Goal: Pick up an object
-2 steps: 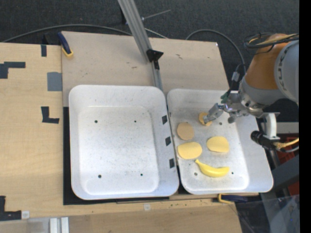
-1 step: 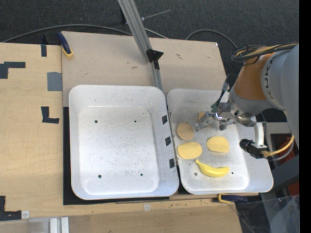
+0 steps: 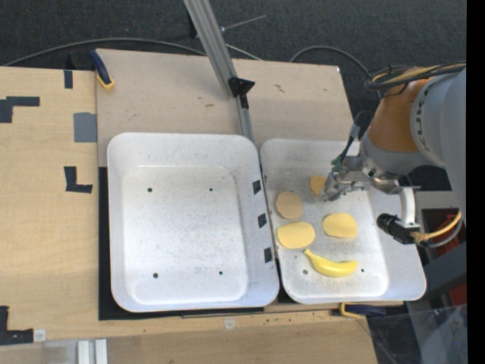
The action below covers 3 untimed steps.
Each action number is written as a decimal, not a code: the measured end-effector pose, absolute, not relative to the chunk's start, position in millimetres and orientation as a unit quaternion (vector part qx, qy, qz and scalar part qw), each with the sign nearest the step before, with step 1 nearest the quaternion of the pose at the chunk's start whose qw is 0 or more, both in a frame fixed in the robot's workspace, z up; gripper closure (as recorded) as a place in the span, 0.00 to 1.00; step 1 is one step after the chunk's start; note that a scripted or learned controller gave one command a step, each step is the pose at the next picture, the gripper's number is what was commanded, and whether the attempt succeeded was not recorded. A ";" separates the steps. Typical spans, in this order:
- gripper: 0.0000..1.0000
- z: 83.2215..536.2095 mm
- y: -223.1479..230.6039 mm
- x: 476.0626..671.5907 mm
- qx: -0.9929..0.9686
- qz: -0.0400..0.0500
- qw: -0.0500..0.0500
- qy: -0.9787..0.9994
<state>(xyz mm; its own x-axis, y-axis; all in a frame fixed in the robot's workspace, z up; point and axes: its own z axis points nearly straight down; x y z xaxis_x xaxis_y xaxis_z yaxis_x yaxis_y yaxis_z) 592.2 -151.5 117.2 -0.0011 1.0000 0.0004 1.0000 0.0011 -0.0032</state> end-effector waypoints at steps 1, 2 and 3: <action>1.00 179.8 -149.3 589.7 -0.707 -0.001 -0.002 -0.708; 1.00 202.1 -149.0 590.4 -0.707 0.000 -0.001 -0.708; 1.00 215.0 -92.0 579.8 -0.705 -0.001 0.001 -0.709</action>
